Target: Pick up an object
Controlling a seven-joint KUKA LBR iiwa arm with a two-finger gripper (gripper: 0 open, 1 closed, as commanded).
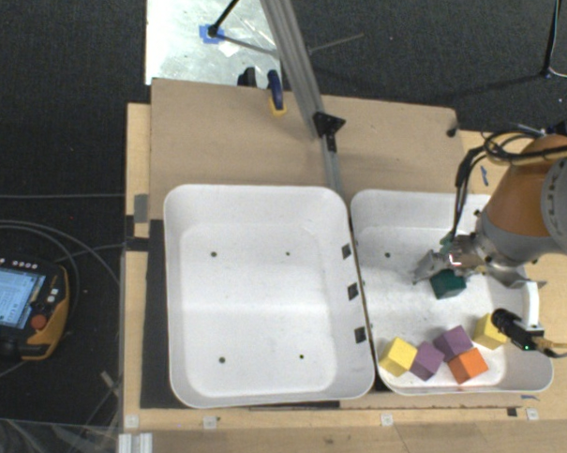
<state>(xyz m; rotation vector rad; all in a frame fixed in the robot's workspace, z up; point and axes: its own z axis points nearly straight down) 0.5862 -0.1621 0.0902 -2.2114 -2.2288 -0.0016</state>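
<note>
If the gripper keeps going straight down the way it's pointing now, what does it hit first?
Most likely the dark green block, which lies directly under the gripper in the right bin. Whether they already touch is unclear from this slanted view. The yellow, purple and orange blocks lie nearer the front rim, out of that line.

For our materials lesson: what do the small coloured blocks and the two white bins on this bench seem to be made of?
The coloured blocks, such as the yellow block and orange block, look like painted wood or foam: matte, flat faces, crisp edges. It could be either. The white bins look like thin moulded plastic: smooth, rounded corners, raised rims, a slight sheen.
</note>
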